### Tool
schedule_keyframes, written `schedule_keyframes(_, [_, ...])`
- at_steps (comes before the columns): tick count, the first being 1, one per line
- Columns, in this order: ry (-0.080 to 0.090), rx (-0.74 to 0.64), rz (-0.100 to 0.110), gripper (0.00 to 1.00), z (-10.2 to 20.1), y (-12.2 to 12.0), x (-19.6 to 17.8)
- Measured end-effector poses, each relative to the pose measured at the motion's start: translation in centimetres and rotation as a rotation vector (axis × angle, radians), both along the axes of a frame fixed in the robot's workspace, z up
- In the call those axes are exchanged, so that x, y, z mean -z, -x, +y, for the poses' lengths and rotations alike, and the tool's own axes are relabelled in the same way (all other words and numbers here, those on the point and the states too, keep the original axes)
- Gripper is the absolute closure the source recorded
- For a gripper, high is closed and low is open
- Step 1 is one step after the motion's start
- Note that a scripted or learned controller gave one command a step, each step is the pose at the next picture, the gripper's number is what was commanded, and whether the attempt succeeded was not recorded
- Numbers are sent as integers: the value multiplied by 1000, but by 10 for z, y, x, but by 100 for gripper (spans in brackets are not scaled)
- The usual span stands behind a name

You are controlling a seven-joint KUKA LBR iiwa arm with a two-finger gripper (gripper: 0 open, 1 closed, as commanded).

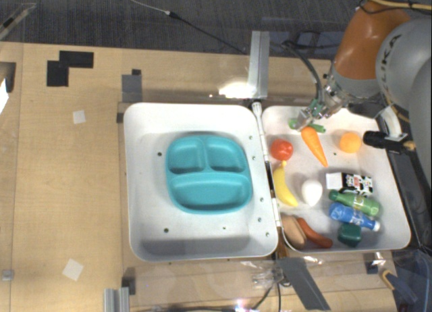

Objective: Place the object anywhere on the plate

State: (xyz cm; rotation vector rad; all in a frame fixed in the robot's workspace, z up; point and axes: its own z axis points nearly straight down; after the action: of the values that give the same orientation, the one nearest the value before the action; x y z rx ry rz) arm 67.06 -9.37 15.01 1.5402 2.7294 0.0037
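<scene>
Your gripper [316, 110] hung at the carrot's [313, 142] leafy top in the right bin [398, 196]; I couldn't tell how its jaws stood. You needed a firm pinch on the carrot before crossing to the plate [206, 172]

plate [206, 181]: teal
bins [145, 236]: white
carrot [313, 143]: orange, green top
tomato [281, 148]: red
banana [283, 189]: yellow
egg [311, 192]: white
carton [351, 182]: black-white patches

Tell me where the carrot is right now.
In the camera view the carrot lies in the right bin, near its far edge, tilted with its green top toward the gripper just above it. The tomato sits to its left, the orange to its right.
</scene>
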Motion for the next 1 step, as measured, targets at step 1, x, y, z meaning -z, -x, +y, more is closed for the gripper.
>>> schedule_keyframes(1, [-2, -38, -8, 100, 45, -1, -80])
